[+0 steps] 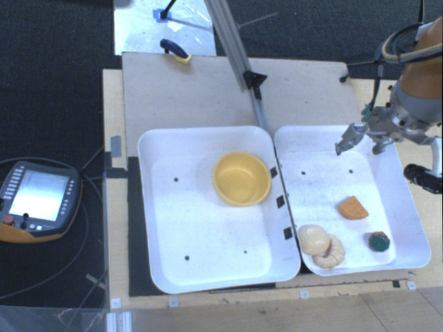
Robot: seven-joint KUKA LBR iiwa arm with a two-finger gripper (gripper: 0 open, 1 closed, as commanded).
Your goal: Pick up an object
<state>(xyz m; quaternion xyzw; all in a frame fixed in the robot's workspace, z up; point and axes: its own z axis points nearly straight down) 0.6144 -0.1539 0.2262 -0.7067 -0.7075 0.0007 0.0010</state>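
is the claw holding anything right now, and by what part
Nothing is held. The claw hangs open over the right bin's far end, apart from the orange wedge and other items.

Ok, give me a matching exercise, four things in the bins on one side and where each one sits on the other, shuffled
Things:
1. bowl
2. orange wedge
3. green ball
4. gripper

Places:
A. right bin's near right corner
B. left bin, by its right wall
C. over the right bin's far end
D. middle of the right bin

Pairs: 1-B, 2-D, 3-A, 4-C
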